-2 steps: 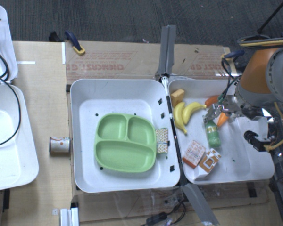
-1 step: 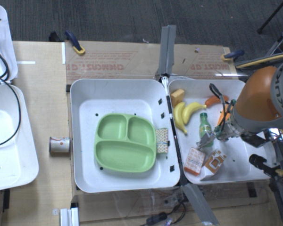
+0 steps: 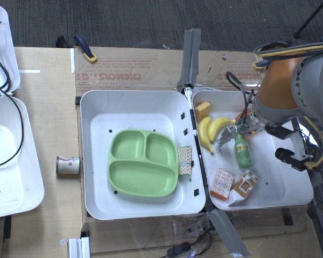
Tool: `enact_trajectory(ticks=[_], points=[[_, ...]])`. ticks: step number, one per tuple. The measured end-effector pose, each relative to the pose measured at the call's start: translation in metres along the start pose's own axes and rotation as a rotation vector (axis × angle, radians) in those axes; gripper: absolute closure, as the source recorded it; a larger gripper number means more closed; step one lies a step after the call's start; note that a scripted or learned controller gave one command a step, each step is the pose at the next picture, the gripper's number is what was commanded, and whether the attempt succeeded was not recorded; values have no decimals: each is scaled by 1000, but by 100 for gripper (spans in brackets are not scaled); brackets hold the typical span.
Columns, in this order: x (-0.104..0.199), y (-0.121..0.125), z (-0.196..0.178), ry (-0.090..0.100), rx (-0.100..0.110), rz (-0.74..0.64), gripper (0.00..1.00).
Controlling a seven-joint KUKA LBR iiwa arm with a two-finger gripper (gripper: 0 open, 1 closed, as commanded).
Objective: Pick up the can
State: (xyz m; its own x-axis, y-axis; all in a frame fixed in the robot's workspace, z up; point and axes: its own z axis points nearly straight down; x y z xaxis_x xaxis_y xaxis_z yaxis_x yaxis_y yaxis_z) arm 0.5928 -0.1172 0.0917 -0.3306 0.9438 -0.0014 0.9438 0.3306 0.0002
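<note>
Closest in, two small cartons (image 3: 232,183) lie in the right bin (image 3: 290,192). Above them the pincer (image 3: 232,133) hangs between bananas (image 3: 211,131) and a green bottle (image 3: 243,151); its grip state I cannot tell. The can (image 3: 68,166) lies on the desk (image 3: 54,90), left of the left bin (image 3: 91,144).

We see 2 bins side by side: the left bin (image 3: 91,144) holds a divided plate (image 3: 144,163), the right bin (image 3: 290,192) bananas (image 3: 211,130), a bottle (image 3: 243,150) and 2 small cartons (image 3: 222,183). A can (image 3: 68,166) lies left of both, on the bench (image 3: 48,90).
</note>
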Motion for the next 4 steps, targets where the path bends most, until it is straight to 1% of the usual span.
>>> enact_trajectory(ticks=[1,2,3,4], points=[[2,-104,0,2,2,37,0],[1,-104,-8,1,1,41,100],[92,-85,-147,1,1,-10,100],[92,-85,-147,1,1,-10,0]])
